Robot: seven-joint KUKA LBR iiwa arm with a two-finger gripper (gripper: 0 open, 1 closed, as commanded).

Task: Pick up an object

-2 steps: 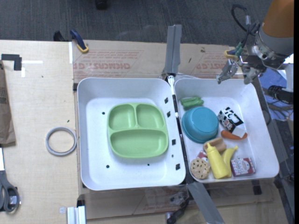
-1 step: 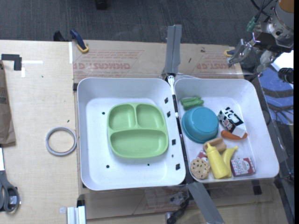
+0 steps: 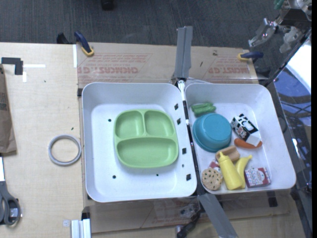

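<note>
The right bin [image 3: 275,108] holds several objects. A blue bowl [image 3: 212,132] lies near its left wall, with a small green piece [image 3: 203,107] just behind it. Right of the bowl are a black-and-white carton [image 3: 243,127] and an orange carrot-like piece [image 3: 246,143]. Toward the front are a yellow bottle [image 3: 231,171], a cookie [image 3: 211,179] and a small red-and-white box [image 3: 257,177]. A green divided plate [image 3: 146,138] lies in the left bin [image 3: 94,133]. Metal parts that look like my gripper [image 3: 265,31] hang at the top right, beyond the bins and away from every object.
A grey divider bar [image 3: 183,53] runs back from between the bins. A grey ring [image 3: 65,149] lies on the bench to the left, with scissors [image 3: 9,209] at the lower left corner. Blue-and-yellow clamps [image 3: 84,42] [image 3: 250,56] hold the cardboard behind the bins.
</note>
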